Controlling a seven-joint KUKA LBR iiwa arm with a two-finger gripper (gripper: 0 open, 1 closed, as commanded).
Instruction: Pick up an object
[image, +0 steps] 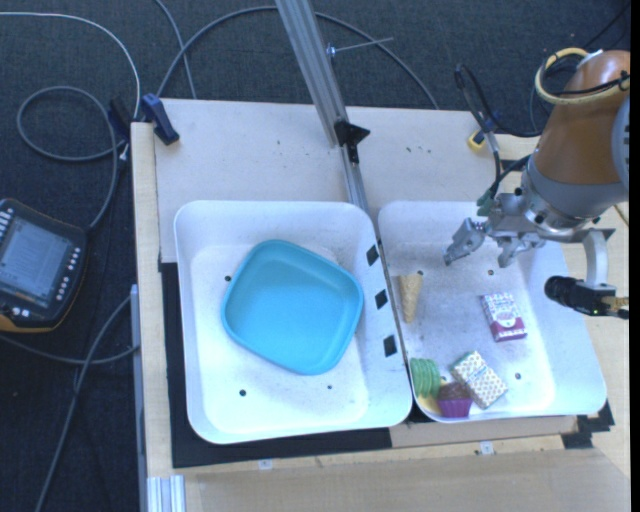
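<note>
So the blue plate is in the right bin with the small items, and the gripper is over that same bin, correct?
Not quite. The blue plate lies in the left bin, apart from the small items. The camera view shows the gripper over the right bin, where the small items are.

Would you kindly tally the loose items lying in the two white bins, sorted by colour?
Blue: 1, the plate
Tan: 1, the cone
Red and white: 1, the small box
Checkered beige: 1, the block
Green: 1, the ridged piece
Purple: 1, the small piece
Total: 6
</note>
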